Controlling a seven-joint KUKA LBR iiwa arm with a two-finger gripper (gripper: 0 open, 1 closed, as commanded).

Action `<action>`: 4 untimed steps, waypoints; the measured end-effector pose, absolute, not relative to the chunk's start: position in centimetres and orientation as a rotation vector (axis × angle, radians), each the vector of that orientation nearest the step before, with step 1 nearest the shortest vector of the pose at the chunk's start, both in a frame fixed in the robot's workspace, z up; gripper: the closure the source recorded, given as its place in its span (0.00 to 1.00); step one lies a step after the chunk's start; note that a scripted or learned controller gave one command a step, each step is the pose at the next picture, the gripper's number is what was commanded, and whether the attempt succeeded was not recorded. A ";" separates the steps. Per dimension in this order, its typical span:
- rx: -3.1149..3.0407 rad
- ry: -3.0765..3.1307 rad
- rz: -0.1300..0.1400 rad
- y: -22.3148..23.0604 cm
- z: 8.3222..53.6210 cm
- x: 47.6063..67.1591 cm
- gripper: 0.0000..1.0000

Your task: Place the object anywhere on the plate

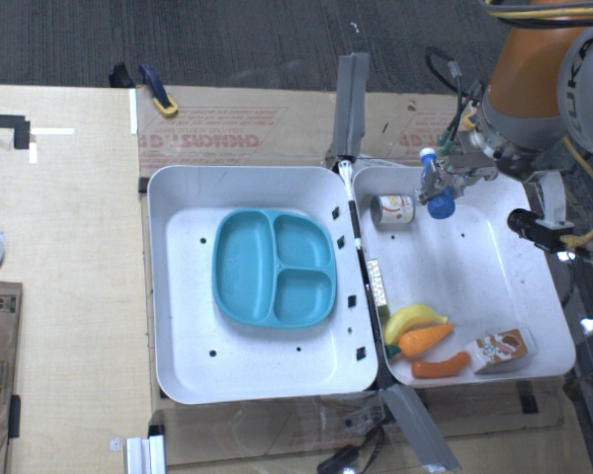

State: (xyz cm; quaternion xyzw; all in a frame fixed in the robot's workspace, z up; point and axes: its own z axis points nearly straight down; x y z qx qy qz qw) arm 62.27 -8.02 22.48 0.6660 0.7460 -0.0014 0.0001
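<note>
Fingers (pixel 437 188) of the grey arm hang over the right bin (pixel 534 294) at its far edge; whether they are open or closed I cannot tell. A small can (pixel 393 209) lies just beside them on the bin floor. Banana (pixel 413 320), carrot (pixel 425 338), sausage (pixel 441 365) and carton (pixel 500 349) cluster at the near edge. The teal plate (pixel 275 268) sits in the left bin (pixel 178 294).

Dark grey carpet (pixel 227 18) lies beyond a pale wooden bench (pixel 59 265).
</note>
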 end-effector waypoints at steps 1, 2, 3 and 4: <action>2.119 2.323 -0.006 0.6 19.7 57.4 1.00; 2.088 2.350 -0.006 6.3 19.1 55.1 1.00; 2.169 2.274 -0.006 5.7 19.0 57.0 1.00; 2.170 2.273 -0.005 5.7 19.0 57.1 0.00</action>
